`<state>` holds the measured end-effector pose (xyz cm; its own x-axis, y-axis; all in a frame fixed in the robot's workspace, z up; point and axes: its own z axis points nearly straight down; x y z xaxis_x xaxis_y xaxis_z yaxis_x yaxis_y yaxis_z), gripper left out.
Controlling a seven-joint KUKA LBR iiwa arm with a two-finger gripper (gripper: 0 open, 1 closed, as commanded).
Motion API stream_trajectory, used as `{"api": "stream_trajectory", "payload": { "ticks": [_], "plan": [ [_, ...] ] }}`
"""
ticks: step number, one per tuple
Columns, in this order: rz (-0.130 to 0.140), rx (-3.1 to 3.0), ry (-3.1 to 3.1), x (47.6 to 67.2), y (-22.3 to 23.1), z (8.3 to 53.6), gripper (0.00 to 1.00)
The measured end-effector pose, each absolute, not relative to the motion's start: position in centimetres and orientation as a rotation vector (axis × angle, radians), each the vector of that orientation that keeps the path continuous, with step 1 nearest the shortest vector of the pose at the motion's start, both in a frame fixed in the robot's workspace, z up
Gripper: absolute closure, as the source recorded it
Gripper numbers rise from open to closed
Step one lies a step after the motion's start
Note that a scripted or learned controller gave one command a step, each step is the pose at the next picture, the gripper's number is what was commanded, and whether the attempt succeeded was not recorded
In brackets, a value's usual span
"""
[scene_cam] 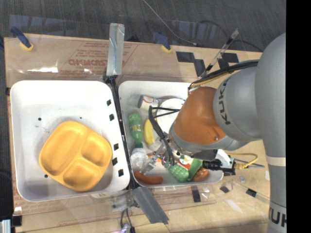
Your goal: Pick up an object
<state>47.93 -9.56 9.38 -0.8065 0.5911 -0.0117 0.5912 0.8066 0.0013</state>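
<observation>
While the hand (156, 160) hangs low in the right bin (127, 93), I cannot tell its state. Nearest lies a brown sausage (148, 179) on the bin floor, probably light, smooth, slippery plastic; take it across the middle.

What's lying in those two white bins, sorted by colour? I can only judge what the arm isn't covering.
Yellow: 2, divided tray, small piece
Green: 2, bottle, toy
Red-brown: 1, sausage
Orange: 1, piece
Clear: 1, cup
Total: 7 visible; the arm hides more.
</observation>
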Motion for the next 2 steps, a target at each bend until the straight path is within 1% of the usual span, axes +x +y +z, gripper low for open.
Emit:
{"api": "stream_trajectory", "payload": {
  "ticks": [1, 2],
  "plan": [
    [0.000, 1.013, 2.973, 49.54, -9.19, 9.16, 0.00],
    [0.001, 1.005, 2.975, 49.66, -9.17, 10.15, 1.00]
  ]
}}
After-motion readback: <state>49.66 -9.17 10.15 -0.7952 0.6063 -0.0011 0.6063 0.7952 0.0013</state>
